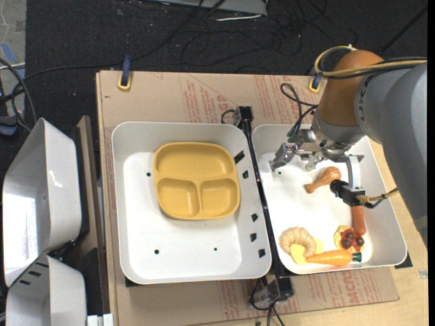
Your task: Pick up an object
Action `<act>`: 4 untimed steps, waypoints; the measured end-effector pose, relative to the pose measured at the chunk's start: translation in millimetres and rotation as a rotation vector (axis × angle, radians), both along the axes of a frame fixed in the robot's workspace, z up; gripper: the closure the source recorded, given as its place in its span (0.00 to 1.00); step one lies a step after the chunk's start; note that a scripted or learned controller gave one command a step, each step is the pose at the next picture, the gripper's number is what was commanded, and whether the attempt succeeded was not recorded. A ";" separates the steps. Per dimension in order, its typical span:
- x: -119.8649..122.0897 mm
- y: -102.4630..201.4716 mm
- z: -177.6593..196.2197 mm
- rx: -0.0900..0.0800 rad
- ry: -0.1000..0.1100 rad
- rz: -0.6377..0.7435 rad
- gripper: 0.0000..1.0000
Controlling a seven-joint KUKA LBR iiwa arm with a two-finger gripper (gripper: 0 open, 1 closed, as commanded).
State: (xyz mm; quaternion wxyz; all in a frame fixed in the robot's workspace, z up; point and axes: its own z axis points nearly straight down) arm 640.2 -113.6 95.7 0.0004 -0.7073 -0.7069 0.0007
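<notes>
End effector (pixel 314 156) is hovering over the far part of the right bin (pixel 387 240); its opening state cannot be told. The toy drumstick (pixel 323 178) is lying just beside it, with croissant (pixel 297 236) and carrot (pixel 329 256) resting near the bin's front edge.

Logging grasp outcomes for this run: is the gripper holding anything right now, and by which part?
Cannot be told. The two-finger gripper sits under the grey arm's wrist, above the right white bin; the orange chicken-drumstick toy lies just beside it.
</notes>
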 end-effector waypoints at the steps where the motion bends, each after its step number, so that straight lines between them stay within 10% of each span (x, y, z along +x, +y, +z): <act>1: 0.2 0.2 -3.2 0.000 -0.001 0.000 0.00; 2: 0.8 0.3 7.3 0.000 -0.003 -0.001 1.00; 4: 2.7 -5.9 94.9 -0.001 -0.007 0.002 1.00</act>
